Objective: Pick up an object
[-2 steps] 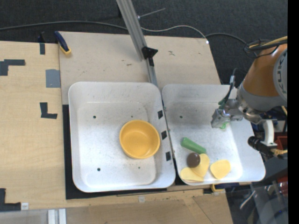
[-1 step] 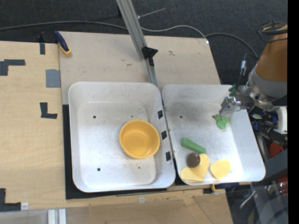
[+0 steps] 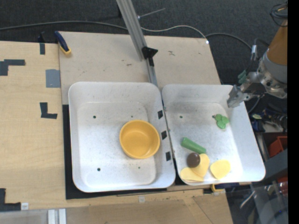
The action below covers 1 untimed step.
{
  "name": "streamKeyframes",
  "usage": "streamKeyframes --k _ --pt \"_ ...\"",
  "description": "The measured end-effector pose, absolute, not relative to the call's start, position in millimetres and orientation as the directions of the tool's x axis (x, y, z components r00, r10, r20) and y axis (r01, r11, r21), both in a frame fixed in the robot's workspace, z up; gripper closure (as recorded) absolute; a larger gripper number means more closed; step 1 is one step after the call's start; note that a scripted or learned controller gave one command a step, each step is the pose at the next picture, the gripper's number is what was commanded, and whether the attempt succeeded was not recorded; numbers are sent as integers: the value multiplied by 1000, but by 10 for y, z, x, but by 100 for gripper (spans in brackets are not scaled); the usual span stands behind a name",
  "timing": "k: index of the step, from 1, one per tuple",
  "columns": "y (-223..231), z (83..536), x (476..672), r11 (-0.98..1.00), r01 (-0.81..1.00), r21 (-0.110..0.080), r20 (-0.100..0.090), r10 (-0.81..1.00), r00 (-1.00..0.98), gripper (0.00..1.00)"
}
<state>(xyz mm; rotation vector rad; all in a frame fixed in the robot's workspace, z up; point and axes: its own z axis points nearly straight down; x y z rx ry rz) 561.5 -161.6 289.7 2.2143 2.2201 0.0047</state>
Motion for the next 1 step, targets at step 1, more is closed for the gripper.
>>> streamKeyframes --k 1 --pt "-1011 2740 5585 7 1000 -2 2 1000 -7 100"
